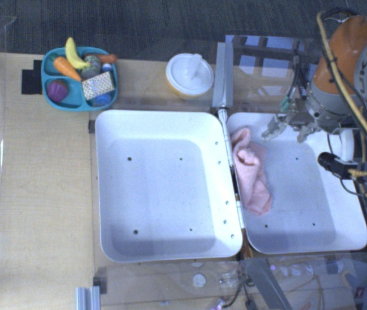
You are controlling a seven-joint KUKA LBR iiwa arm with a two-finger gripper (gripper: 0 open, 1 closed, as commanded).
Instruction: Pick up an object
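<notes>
item one: we record two shallow white plastic bins side by side on a pale wooden bench (35,192). the left bin (164,186) has a bare floor with a few small dark holes; the right bin (299,192) holds the task's thing.

item two: a crumpled pink cloth (251,170) lies in the right bin against its left wall, running from near the far corner down toward the middle of the floor.

item three: the grey arm with the orange band (351,44) reaches in from the right, over the far part of the right bin. we place its two-finger gripper (289,129) above the bin's upper floor, near the cloth's far end but apart from it. the fingers stand spread, one tip (270,133) toward the cloth and the other toward the right, with nothing between them.

item four: beyond the bins we list a blue compartment tray (77,79) with toy food, among it a yellow banana (73,53) and an orange carrot (66,67), and a round white lidded bowl with a yellow rim (189,75) behind the left bin's far right corner.
</notes>
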